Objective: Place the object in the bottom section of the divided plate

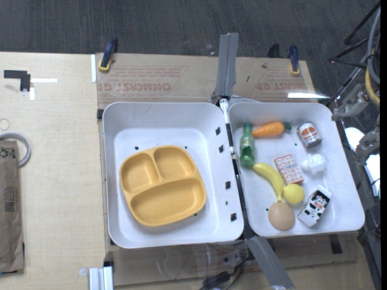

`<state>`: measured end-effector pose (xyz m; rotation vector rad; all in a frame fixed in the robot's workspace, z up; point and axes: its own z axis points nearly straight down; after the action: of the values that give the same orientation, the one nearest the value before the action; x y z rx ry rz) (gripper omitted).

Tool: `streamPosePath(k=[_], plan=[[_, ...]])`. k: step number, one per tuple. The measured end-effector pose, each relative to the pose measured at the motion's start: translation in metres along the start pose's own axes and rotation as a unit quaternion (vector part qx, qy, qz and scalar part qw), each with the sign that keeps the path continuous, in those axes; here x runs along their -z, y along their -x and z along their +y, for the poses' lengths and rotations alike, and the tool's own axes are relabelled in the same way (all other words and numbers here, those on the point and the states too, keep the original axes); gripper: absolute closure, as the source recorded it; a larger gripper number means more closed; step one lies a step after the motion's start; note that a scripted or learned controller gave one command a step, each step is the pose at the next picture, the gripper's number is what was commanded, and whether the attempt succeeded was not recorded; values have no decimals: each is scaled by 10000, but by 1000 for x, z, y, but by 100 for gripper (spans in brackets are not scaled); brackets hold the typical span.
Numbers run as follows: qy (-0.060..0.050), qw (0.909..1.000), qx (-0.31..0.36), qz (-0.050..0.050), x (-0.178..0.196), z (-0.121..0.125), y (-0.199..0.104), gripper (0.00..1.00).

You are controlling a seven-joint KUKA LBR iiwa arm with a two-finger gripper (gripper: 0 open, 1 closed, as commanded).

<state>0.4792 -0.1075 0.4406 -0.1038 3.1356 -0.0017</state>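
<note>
1. White bins [115,162] are sitting side by side, keeping the goal apart from the clutter.
2. Yellow plate [162,185] is lying in the left bin, its large bottom section bare and waiting.
3. Banana [269,178], carrot [268,130], bottle [247,144], egg [281,217] and can [309,134] are crowding the right bin, well apart from the plate; which is the object, I cannot tell.
4. Fingers: cannot tell.

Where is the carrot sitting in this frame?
The carrot lies along the far side of the right bin, between the green bottle on its left and the small can on its right.
</note>
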Motion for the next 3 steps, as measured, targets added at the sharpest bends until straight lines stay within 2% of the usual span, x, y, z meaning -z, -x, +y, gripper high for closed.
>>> streamPosePath(k=[3], plan=[[0,10000,-3,0,0,0,0,0]])
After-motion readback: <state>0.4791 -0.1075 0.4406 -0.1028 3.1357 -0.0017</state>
